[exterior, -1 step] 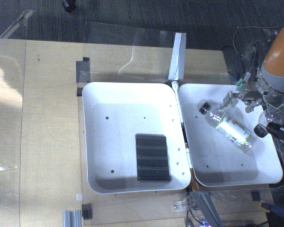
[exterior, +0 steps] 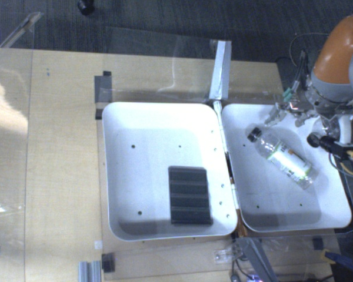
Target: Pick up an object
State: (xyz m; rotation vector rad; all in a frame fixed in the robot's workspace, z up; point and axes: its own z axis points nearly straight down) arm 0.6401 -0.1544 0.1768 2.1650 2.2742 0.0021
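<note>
Bottle (exterior: pixel 281 157) lies flat in right bin (exterior: pixel 335 216), just below-left of gripper (exterior: pixel 294 107), long axis diagonal, cap end nearest it; grip state can't tell.

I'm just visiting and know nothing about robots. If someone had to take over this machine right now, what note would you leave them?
Claw: hanging over the far right corner of the right bin; whether it is open or shut cannot be told from this view. Nothing is visibly held in it.
Things: a clear plastic bottle lies on its side in the right bin, slanted, cap toward the far left. A black ribbed block lies flat in the left bin, near its front edge.
Done: nothing picked up yet.
Left: bring the claw down on one object, probably the nearby bottle, grip it and lift.
</note>
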